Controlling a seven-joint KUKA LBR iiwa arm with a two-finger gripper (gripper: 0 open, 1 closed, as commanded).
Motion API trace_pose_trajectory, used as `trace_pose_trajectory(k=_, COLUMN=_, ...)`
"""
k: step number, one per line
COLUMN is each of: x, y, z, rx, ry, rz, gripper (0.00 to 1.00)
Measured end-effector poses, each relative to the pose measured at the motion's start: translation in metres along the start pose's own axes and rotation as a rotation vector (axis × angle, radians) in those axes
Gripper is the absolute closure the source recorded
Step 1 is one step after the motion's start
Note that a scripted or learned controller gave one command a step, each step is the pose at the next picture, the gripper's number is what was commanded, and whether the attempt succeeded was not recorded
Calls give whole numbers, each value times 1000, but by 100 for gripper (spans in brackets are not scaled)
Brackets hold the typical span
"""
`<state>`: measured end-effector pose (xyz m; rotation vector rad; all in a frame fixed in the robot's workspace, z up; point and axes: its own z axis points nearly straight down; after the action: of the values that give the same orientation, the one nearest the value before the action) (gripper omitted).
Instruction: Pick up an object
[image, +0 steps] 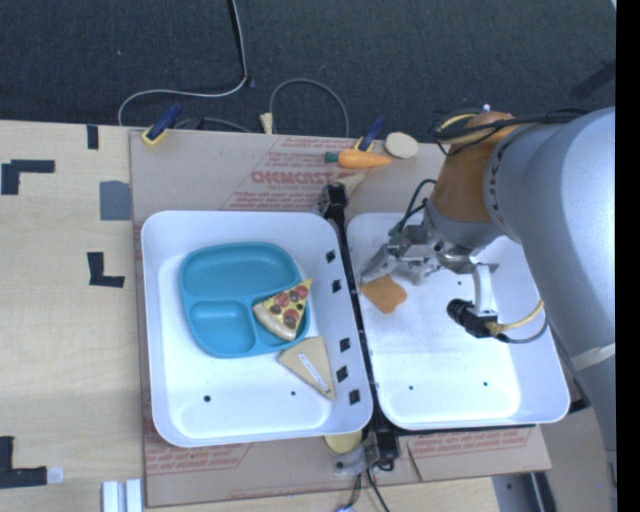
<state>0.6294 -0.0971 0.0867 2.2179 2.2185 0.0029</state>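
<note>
object: toast-like brown piece lies flat in right bin, near its left wall | gripper just above it, grip state unreadable | handling: likely light, stiff, thin; pinch across short edges

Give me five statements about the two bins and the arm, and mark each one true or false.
1. The blue divided plate lies in the left bin. True.
2. The pizza slice toy lies in the right bin. False: it rests on the blue plate's right side, in the left bin.
3. The end effector is over the right bin, close to the tan bread-like piece. True.
4. The orange carrot toy lies inside the left bin. False: it sits on the cardboard beyond both bins.
5. A pale wedge lies on the left bin's floor beside the plate. True.
</note>
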Motion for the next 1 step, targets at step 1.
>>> trace_pose_trajectory(k=1, x=-5, y=41, z=1, rx=2, ry=1, rz=-3, gripper=0)
